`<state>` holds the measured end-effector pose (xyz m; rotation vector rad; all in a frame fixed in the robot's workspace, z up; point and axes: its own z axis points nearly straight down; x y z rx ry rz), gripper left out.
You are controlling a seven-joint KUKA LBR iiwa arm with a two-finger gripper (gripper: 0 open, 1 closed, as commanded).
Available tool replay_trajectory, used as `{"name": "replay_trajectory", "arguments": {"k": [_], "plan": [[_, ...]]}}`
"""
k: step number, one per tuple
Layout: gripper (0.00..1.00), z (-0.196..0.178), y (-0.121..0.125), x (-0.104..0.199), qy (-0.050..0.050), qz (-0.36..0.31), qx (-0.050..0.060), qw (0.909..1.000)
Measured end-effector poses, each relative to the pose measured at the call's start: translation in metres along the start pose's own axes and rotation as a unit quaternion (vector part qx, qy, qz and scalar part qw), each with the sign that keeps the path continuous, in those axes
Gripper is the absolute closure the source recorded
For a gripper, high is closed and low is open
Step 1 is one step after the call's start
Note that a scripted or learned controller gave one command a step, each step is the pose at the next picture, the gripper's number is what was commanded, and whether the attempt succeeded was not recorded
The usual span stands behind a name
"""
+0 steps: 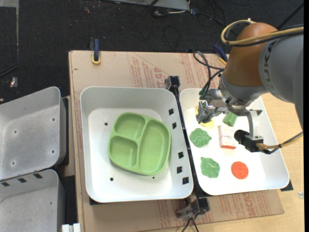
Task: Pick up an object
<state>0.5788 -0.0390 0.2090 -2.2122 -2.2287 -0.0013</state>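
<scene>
My gripper [204,112] hangs low over the upper left part of the right bin [270,175]. Just below it a small yellow object [207,123] peeks out, partly hidden by the gripper. A green block [230,119] lies to the gripper's right, with a white and red box [227,137] below that. Two green leafy pieces [200,137] [210,167] lie toward the bin's left side. An orange-red disc [240,170] rests near the front.
The left bin [96,105] holds a light green divided plate [140,142]. A black divider with clips [179,129] runs between the bins. A cable and black connector [247,140] hang from the arm over the right bin. Grey trays [29,129] sit at far left.
</scene>
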Motion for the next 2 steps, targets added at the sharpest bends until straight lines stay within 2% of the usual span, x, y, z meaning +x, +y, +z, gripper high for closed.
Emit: {"name": "replay_trajectory", "arguments": {"k": [1,2], "plan": [[1.00,0.002,-0.004,0.062,0.000,0.000,0.000,1.0000],[1.00,-0.013,-0.008,0.115,0.000,-0.001,-0.001,1.0000]]}}
